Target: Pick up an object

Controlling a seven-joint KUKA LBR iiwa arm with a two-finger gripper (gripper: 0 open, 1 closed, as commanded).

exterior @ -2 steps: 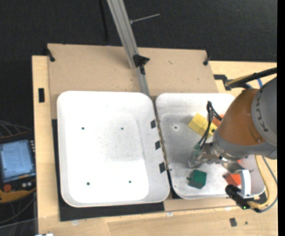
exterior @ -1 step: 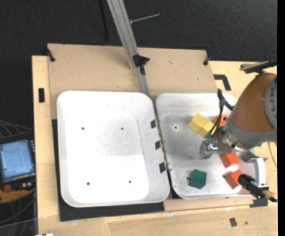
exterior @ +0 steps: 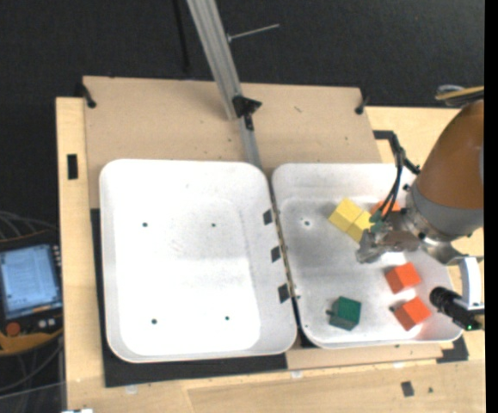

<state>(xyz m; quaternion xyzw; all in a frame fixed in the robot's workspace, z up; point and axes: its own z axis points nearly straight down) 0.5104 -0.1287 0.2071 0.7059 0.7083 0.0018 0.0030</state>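
The right bin (exterior: 317,188) holds a yellow block (exterior: 349,218), two orange blocks (exterior: 401,277) (exterior: 410,312) and a green block (exterior: 345,312). My gripper (exterior: 373,246) hangs over the right bin, just below and right of the yellow block and up-left of the nearer orange block. The wrist above hides its fingertips. Nothing is visibly held.
The left bin (exterior: 188,256) lies beside the right one, with black clips (exterior: 276,252) along the shared rim. A slanted metal pole (exterior: 223,58) rises from the bench's back. A tablet (exterior: 25,282) sits off the bench at the left.
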